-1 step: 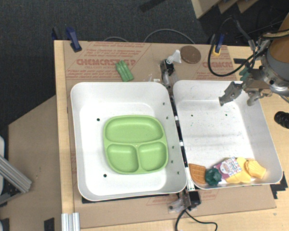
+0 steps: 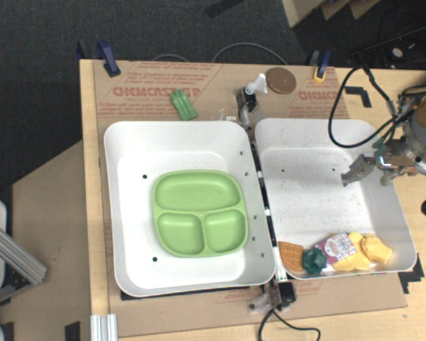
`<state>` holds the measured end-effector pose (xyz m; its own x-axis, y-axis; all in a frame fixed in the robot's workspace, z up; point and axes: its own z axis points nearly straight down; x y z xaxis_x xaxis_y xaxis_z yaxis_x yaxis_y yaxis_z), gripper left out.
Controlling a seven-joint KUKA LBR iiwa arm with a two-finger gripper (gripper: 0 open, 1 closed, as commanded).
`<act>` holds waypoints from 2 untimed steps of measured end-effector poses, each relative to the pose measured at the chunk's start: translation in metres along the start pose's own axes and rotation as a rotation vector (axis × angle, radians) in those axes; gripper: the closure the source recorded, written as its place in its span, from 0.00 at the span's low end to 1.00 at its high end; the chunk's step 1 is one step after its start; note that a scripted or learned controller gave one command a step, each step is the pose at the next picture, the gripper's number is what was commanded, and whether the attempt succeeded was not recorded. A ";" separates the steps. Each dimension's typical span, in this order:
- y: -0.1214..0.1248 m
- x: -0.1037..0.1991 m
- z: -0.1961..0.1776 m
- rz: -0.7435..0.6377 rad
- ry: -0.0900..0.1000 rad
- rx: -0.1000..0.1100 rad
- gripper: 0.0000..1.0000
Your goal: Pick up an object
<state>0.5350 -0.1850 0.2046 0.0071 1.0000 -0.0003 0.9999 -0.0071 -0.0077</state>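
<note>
Toy pile (image 2: 339,253) below gripper (image 2: 369,168)

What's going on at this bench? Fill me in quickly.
A robot arm reaches in from the right, its gripper hovering over the right bin near its far right side, with nothing seen between its fingers. A small heap of toy food lies in that bin's near corner, untouched. The left bin holds a green divided plate.

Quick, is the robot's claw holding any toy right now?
Gripper: over the right bin, holding nothing; the toys lie apart from it.
</note>
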 end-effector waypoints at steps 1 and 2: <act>0.036 -0.035 0.003 -0.005 -0.003 -0.011 0.00; 0.042 -0.025 0.125 -0.008 0.001 -0.005 0.00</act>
<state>0.5761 -0.2102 0.0790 -0.0013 1.0000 0.0012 1.0000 0.0013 -0.0026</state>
